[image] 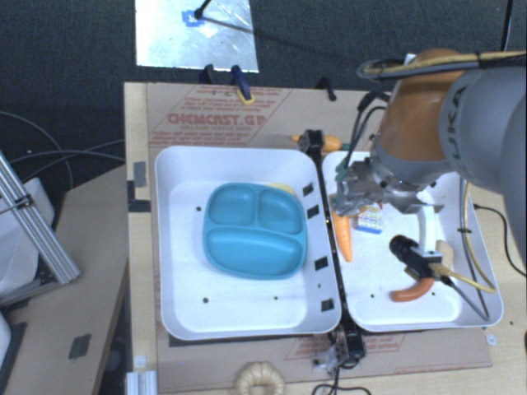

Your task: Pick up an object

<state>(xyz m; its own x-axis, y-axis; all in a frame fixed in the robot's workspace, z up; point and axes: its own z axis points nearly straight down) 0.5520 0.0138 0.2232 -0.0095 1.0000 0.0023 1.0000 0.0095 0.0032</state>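
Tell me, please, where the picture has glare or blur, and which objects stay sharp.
Camera view: strong glare on the shiny sheet at the top; the arm looks soft and slightly blurred; the blue tray and the carrot are fairly sharp; soft shadows lie under the tray.

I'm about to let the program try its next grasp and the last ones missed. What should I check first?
1. End effector over right bin: ok.
2. Target chosen: cannot tell; toy carrot lies nearest.
3. Carrot free of neighbours: not ok, it hugs the divider, with a small printed box beside it.
4. Finger state: cannot tell.
5. Nothing held already: cannot tell.
6. Blue divided plate in left bin, out of the way: ok.
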